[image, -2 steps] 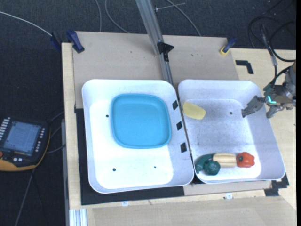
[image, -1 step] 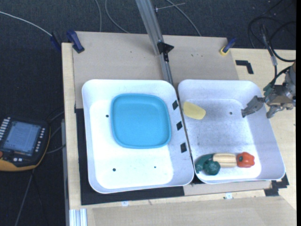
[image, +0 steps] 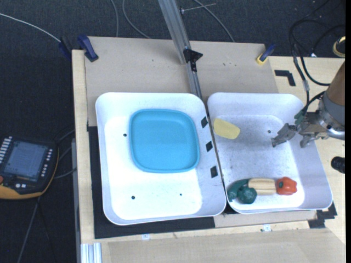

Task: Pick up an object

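A pale wooden bench [image: 142, 64] is sitting on a dark carpeted floor [image: 33, 81], with thin cables [image: 109, 4] looping across the floor at the far side. A blue clamp [image: 88, 48] is gripping the bench's far left corner and a yellow-and-blue one [image: 266, 52] the far right. A slanted metal rail [image: 174, 23] is running down from the far edge to the gap between the bins. On the floor at the left, a handheld control pendant [image: 24, 166] is lying with its screen up.

The left bin [image: 109, 147] is holding a shallow blue tray [image: 164, 140] toward its far right part. The right bin [image: 258, 106] is holding a yellow piece [image: 226, 129] near its far left, just beside the dividing edge. Along its near side, three things are lying in a row, touching: a green object [image: 242, 192], a tan cylinder [image: 262, 186] and a red object [image: 286, 186].

The gripper [image: 289, 136] is hanging over the right side of the right bin, well apart from the yellow piece and from the near row. Its two fingers are spreading apart, with nothing between them. The arm [image: 335, 100] is reaching in from the right, and nothing is lying between it and the objects.
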You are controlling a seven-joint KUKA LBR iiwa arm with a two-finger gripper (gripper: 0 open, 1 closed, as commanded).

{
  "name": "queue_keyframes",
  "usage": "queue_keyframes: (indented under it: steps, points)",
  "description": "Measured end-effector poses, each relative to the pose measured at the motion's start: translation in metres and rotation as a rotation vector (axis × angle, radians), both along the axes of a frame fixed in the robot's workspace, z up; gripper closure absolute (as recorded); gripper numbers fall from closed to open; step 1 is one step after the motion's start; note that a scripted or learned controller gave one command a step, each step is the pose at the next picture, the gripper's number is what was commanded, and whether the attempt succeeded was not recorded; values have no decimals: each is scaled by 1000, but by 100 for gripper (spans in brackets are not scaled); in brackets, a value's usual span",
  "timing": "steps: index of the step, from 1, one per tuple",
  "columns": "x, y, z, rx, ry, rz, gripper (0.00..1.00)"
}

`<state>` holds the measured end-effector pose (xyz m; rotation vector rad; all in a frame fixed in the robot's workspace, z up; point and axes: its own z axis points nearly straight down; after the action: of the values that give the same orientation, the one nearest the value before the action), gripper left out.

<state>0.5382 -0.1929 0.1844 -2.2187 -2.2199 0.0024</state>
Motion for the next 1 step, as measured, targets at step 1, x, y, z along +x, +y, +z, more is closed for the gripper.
queue_keyframes:
  steps: [1]
  points:
    - [0,-4,-43,0,0,-1,0]
